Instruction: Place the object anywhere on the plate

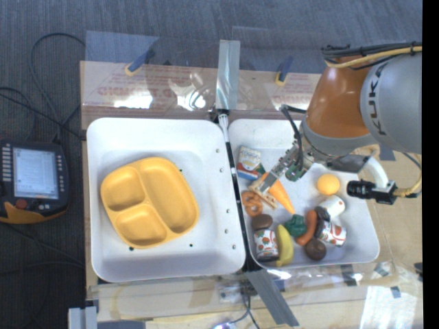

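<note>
The yellow plate [148, 200], split into three compartments, lies in the left bin [206, 139] with nothing on it. My gripper [272, 176] is low over the right bin [367, 252], slanting down to the left from the orange-banded wrist [336, 105]. Its tip is right at a small tan and orange piece [261, 183], beside an orange carrot [280, 195] and just above a pretzel [252, 201]. A printed packet [248, 158] lies a little farther back. Whether anything is held cannot be told from here.
The right bin also holds a yellow ball [329, 184], a banana [285, 245], a green toy [296, 225], a brown round piece [261, 221], a can [266, 244] and a patterned mug [334, 233]. A metal divider [230, 177] separates the bins. A teach pendant [31, 177] lies at far left.
</note>
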`<state>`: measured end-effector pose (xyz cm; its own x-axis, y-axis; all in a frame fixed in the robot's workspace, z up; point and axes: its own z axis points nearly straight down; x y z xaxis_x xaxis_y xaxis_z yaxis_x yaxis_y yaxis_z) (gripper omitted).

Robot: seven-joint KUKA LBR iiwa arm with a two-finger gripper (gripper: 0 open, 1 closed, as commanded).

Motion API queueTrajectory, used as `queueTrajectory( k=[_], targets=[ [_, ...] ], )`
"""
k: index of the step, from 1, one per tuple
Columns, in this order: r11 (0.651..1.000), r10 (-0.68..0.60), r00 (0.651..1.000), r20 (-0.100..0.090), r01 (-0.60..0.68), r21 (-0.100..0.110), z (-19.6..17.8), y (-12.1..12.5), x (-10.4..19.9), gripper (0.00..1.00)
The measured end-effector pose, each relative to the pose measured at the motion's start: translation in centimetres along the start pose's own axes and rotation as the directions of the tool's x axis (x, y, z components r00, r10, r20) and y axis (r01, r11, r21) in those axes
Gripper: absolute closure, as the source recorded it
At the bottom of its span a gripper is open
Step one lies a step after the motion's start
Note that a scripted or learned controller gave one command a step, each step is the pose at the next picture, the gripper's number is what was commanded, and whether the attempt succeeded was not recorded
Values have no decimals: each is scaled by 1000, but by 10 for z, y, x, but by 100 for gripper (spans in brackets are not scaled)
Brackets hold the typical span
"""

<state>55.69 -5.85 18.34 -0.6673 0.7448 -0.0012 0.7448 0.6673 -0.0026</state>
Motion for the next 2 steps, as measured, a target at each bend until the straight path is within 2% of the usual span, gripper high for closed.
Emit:
queueTrajectory(
  k=[1,2],
  targets=[
    [1000,30,1000,-1,-30,-3,-10,46,57,100],
    [999,32,999,-1,-32,-2,-10,45,56,0]
  ],
)
